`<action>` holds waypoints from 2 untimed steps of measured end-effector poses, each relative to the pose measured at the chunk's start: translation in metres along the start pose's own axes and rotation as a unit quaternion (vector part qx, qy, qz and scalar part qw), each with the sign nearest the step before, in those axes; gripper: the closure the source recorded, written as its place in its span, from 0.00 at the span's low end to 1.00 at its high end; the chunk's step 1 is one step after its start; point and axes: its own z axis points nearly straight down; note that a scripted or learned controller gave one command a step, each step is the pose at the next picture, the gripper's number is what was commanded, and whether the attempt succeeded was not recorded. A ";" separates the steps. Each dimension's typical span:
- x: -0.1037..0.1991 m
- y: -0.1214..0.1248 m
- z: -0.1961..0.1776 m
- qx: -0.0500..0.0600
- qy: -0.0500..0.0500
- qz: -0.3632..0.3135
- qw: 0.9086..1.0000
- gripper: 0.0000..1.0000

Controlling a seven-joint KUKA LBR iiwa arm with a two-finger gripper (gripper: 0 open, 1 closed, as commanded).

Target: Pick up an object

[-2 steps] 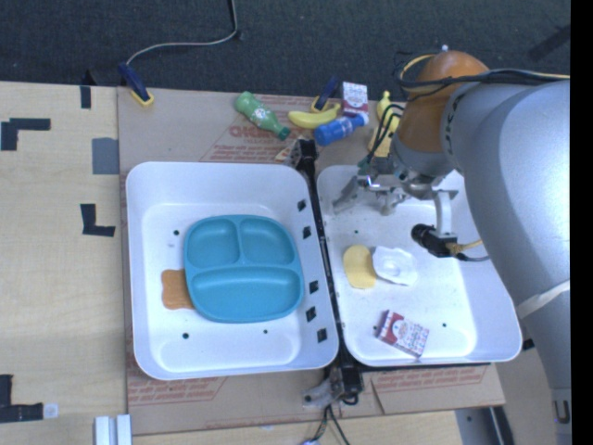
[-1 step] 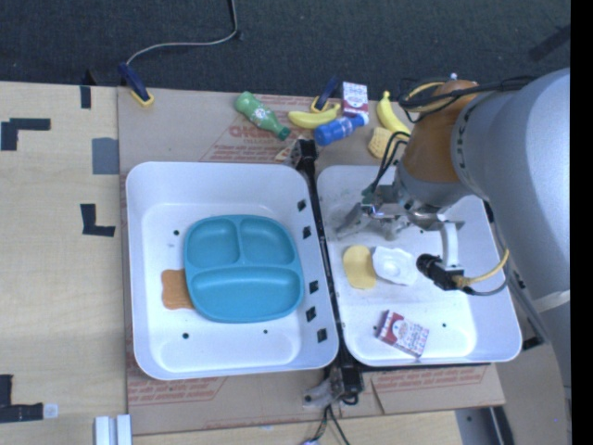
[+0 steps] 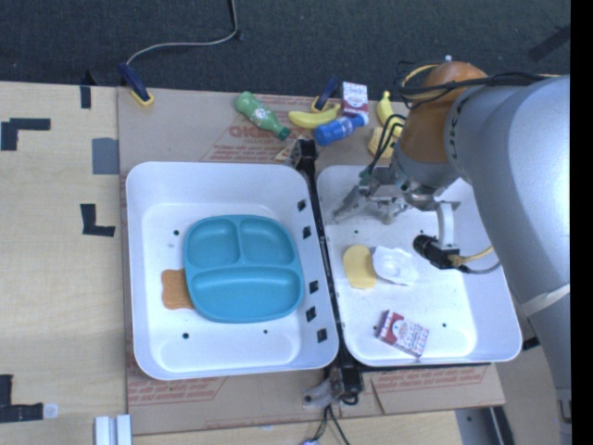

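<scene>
My gripper [image 3: 369,211] hangs over the far part of the right bin [image 3: 482,327], its grey fingers [image 3: 345,209] spread open with nothing between them. Just in front of it on the bin floor lie a yellow rounded object [image 3: 359,266] and a white crumpled object [image 3: 395,265], touching each other. A small red and white box [image 3: 402,333] lies nearer the front of the same bin. The left bin [image 3: 148,202] holds a blue divided plate [image 3: 244,269] with a tan flat piece [image 3: 174,289] poking out from under its left side.
Behind the bins, on the cardboard, lie a green bottle [image 3: 260,115], a banana [image 3: 313,117], a blue bottle [image 3: 335,130] and a small red and white carton [image 3: 355,95]. The big grey arm [image 3: 519,174] covers the right bin's far right corner.
</scene>
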 end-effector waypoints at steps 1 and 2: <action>0.001 -0.023 0.000 0.000 -0.001 0.000 1.000 0.00; 0.002 0.018 -0.022 0.001 0.000 0.000 1.000 0.00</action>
